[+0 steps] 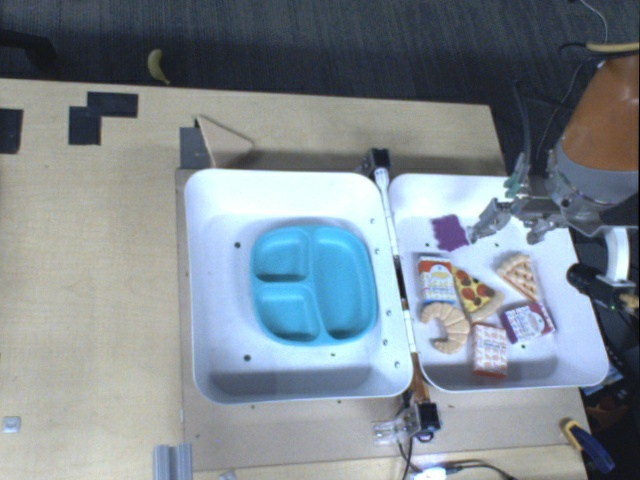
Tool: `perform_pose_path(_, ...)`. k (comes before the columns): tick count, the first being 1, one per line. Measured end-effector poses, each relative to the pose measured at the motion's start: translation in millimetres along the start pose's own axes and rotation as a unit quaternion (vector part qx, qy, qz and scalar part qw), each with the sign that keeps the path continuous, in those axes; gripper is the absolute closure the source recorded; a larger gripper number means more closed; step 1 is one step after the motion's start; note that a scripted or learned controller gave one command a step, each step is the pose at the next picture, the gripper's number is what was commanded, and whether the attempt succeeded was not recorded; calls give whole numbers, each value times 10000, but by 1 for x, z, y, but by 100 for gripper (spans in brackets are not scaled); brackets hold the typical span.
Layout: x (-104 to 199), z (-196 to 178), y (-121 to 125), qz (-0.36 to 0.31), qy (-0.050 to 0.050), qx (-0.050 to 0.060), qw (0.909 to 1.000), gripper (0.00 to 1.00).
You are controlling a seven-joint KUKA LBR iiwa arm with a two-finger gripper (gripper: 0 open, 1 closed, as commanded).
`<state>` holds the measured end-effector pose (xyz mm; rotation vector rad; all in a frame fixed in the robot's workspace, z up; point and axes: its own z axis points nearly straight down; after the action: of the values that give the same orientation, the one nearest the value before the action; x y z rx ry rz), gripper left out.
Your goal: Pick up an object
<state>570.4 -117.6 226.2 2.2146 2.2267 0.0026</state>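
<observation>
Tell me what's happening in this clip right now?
A grey KUKA arm reaches in from the right, its gripper above the far end of the right bin. That bin holds small toy foods: a purple piece, a pizza slice, a croissant and a few packets. Nothing sits between the fingers yet. The left bin holds a blue divided tray.

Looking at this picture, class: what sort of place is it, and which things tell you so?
Probably a robotics lab bench for pick-up trials: a robot arm reaches over two white bins, one holding a blue divided plate, the other toy food such as a pizza slice.
</observation>
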Motion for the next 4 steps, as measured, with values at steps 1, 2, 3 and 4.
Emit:
perform_pose_path(1,-22,131,-32,10,-1,-10,10000,0)
perform_pose_path(2,-21,120,-31,8,-1,-26,10000,100)
perform_pose_path(3,35,12,-76,5,0,-12,10000,100)
perform_pose_path(4,35,12,-77,9,-1,-8,10000,0)
